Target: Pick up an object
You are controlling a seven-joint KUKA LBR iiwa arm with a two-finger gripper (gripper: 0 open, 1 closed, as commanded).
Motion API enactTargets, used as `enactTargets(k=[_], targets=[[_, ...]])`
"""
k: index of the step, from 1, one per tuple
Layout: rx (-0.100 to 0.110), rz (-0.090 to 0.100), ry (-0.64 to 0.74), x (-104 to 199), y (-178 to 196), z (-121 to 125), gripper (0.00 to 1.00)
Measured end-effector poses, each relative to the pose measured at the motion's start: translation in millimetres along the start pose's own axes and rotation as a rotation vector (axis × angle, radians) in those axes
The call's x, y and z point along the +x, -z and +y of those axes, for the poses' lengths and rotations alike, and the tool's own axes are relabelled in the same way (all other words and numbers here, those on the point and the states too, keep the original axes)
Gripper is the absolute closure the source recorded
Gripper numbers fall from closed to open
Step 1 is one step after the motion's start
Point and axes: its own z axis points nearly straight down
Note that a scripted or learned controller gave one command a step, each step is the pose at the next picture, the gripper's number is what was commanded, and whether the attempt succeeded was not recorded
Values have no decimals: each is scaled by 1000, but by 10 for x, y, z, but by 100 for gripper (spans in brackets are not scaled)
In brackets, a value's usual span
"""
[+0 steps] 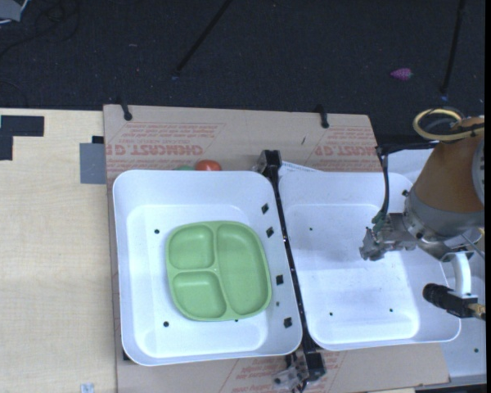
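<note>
1. Over the right bin (344,334), near its right-hand wall, my gripper (376,244) hangs low above the white floor, with my grey wrist and orange band (450,174) coming in from the right edge.
2. I cannot tell whether my fingers are spread or pressed together; the tip is a small dark blur from this height, and I see nothing caught in it.
3. The floor of the right bin under and to the left of my gripper is bare white, so there is open room from my tip across to the central divider (282,252).
4. The green divided plate (218,270) lies flat in the left bin (139,219), about the middle of its floor, well apart from my gripper and on the far side of the divider.
5. The plate has white floor showing all round it: a wider margin to its left and at the back, a narrower one toward the divider.
6. Behind the left bin's back rim, a small red-orange object (208,166) sits on the cardboard sheet (229,137), just outside the bin.
7. The two bins sit side by side, their inner rims touching along the black divider.
</note>
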Motion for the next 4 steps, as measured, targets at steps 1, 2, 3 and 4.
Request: enactTargets(k=[1,2,3,4], targets=[[0,0,-1,-36,425,-15,100],[-1,-1,0,-45,934,-8,100],[3,2,3,436,965,110,100],[4,3,5,1039,966,207,100]])
